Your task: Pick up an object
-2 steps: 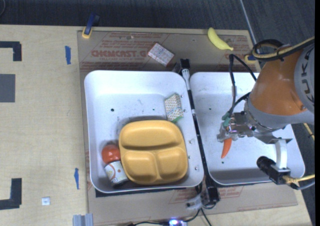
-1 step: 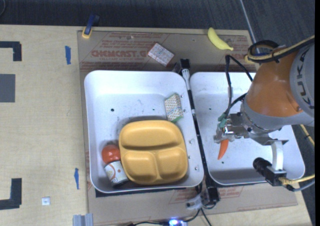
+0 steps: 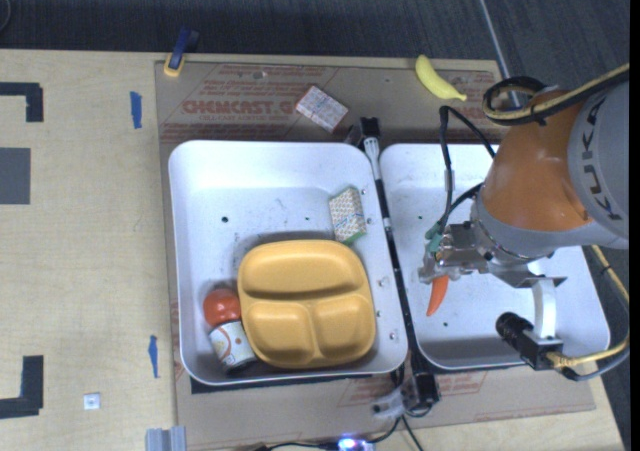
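Observation:
My gripper (image 3: 440,267) is low over the left half of the right bin (image 3: 585,339), at the end of the grey and orange arm. An orange toy carrot (image 3: 435,297) sticks out from between its fingers, pointing down towards the bin's front, and the gripper is shut on the carrot's upper end. Small green bits show just above the gripper; the carrot's top is hidden by it. In the left bin (image 3: 200,179) lie a yellow divided plate (image 3: 305,301), a red ball (image 3: 221,306), a small can (image 3: 230,343) and a patterned packet (image 3: 347,213).
A yellow banana (image 3: 438,79) and a small patterned packet (image 3: 321,107) lie on the cardboard behind the bins. A black ridge (image 3: 385,229) separates the two bins. A black cable fitting (image 3: 520,337) hangs from the arm over the right bin's front.

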### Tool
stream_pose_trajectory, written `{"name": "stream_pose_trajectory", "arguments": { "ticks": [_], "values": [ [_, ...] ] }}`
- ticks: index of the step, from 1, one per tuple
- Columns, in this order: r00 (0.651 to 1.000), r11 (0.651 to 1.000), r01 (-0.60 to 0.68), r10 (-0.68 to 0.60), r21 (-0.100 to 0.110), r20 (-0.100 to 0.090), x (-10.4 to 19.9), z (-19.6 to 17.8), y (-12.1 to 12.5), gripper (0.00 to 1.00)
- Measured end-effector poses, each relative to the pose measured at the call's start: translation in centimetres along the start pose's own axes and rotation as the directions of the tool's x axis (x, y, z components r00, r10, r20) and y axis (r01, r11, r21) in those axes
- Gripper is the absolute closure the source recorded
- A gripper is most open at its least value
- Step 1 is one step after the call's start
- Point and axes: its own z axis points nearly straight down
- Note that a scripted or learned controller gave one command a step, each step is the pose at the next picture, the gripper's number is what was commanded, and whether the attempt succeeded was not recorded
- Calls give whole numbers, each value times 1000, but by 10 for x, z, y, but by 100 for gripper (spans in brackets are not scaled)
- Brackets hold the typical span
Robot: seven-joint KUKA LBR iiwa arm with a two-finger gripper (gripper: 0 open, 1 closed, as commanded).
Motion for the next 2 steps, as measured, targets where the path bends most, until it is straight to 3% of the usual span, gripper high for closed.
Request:
{"name": "stream_pose_trajectory", "arguments": {
  "ticks": [1, 2],
  "values": [
    [1000, 1000, -1, 1, 5, -1, 10, 7, -1, 100],
    [1000, 1000, -1, 1, 5, -1, 0, 7, -1, 100]
  ]
}}
